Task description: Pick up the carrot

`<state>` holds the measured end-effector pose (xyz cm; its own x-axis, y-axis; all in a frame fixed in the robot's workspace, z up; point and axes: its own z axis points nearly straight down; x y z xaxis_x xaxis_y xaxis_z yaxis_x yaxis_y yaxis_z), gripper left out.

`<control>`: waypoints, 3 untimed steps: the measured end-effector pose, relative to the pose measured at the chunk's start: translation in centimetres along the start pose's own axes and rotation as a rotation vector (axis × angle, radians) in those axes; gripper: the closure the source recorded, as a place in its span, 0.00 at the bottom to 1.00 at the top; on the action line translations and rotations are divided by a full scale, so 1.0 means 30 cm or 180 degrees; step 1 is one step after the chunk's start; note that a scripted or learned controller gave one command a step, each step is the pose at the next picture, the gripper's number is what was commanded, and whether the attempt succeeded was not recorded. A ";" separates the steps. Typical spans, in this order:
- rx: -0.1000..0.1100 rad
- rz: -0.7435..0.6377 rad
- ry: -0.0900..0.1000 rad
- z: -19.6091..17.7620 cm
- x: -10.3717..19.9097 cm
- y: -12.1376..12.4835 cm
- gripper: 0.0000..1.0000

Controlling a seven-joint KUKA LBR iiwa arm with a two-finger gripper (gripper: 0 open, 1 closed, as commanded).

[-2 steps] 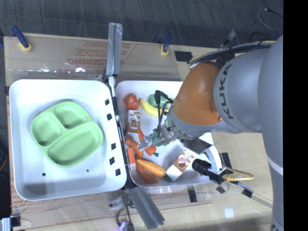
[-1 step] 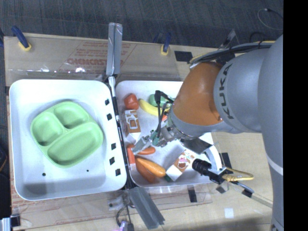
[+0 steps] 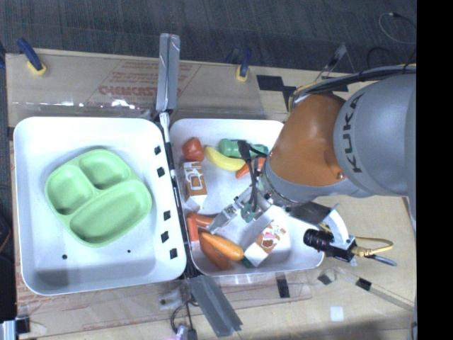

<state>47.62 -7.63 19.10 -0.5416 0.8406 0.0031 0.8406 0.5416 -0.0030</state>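
The carrot [image 3: 221, 246] is orange and tapered, with a green end toward the right. It lies near the front edge of the right bin [image 3: 283, 128], between a brown item [image 3: 212, 258] and a white box [image 3: 270, 237]. My gripper [image 3: 239, 211] hangs just above and behind the carrot, in the middle of the right bin. Its metal tips point down and left toward a red-orange item [image 3: 195, 222]. Nothing shows between the tips. The arm's orange band hides the bin's right part.
A red item [image 3: 192, 148], a yellow banana [image 3: 222, 161], a green item [image 3: 231, 147] and a small carton [image 3: 195, 180] crowd the right bin's back and left. A green divided plate [image 3: 99, 197] sits in the left bin [image 3: 28, 261].
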 end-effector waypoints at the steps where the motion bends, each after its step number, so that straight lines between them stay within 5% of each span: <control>1: -0.0005 -0.0790 -0.0007 0.323 -0.228 -0.145 0.00; 2: -0.0009 -0.1024 -0.0014 0.164 -0.312 0.132 0.00; 3: -0.0010 -0.1350 -0.0018 0.028 -0.293 0.097 0.00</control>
<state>54.83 -13.44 18.22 -0.8395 0.5433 -0.0022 0.5433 0.8395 0.0004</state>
